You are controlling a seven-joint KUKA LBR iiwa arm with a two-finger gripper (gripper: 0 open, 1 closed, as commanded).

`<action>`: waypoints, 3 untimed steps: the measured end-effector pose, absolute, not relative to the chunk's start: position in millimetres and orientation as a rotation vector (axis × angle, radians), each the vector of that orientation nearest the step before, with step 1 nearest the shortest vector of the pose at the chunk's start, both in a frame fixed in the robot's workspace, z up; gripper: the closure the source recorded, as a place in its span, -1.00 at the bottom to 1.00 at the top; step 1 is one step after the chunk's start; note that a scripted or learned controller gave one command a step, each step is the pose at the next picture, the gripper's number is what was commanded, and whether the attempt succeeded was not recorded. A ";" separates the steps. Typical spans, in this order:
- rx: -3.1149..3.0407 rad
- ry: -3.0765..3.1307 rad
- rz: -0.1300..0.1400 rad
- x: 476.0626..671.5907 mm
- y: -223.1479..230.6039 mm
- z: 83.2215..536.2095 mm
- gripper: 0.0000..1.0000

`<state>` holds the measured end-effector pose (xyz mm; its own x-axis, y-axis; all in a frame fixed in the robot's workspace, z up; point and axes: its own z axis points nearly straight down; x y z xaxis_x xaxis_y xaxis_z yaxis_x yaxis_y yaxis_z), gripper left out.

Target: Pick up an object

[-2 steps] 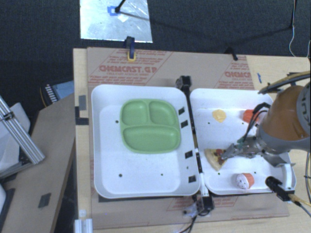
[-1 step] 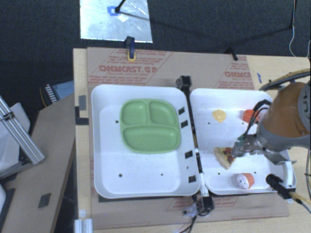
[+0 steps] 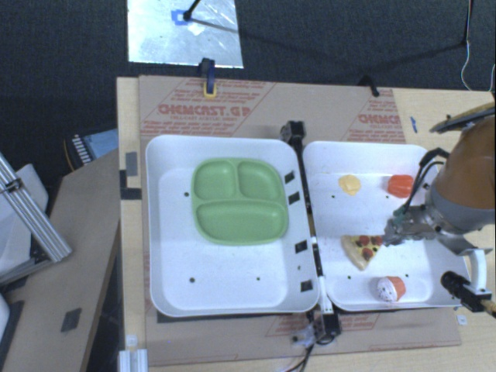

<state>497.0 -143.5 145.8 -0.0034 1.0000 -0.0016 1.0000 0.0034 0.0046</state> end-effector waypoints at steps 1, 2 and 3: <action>2.213 2.222 0.005 498.7 -143.9 199.1 1.00; 2.211 2.230 0.004 498.8 -90.7 214.4 1.00; 2.210 2.232 0.004 501.2 -30.6 209.2 1.00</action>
